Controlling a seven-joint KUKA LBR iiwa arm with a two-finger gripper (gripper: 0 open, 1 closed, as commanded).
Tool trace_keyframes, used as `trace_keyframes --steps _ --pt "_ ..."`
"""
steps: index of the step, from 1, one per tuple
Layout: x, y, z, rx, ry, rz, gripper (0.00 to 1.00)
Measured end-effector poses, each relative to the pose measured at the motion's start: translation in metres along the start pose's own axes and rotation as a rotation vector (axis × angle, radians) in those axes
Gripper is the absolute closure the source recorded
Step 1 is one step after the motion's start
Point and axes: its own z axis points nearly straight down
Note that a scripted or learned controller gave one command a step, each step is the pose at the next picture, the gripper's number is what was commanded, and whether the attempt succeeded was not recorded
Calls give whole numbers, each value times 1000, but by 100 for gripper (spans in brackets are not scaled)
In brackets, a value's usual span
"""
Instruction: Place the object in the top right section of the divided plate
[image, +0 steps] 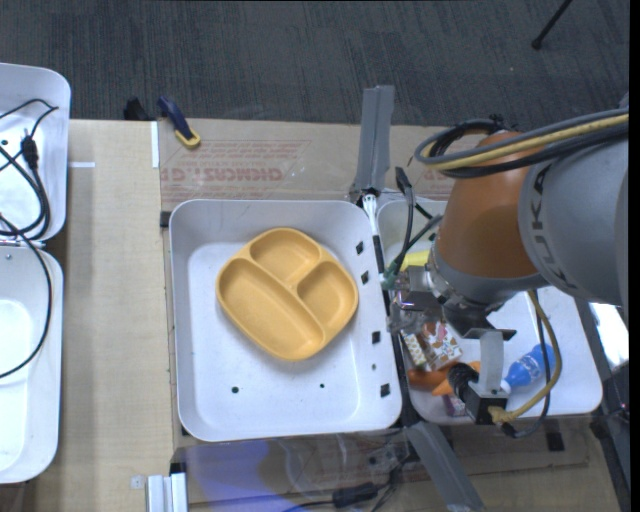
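Gripper (425, 335) low over right bin (570, 390) clutter, jaws hidden, divided plate (287, 292) bare

you were looking at a robotics lab: a grey arm (560, 200) over white bins (200, 330) on a cardboard-topped bench (110, 200), loose cables (25, 190), dark carpet (250, 50).

The divided plate (287, 291) was yellow-orange, rounded, with three sections: two smaller ones and one long one. It lay flat and turned at a slant in the left bin (200, 390), toward that bin's far side, its sections bare.
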Motion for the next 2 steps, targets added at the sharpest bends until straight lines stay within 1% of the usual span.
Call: trace_keyframes --steps 1,2 --pt "37 -4 -17 1 -2 -256 100" --pt "37 -4 -17 1 -2 -256 0"
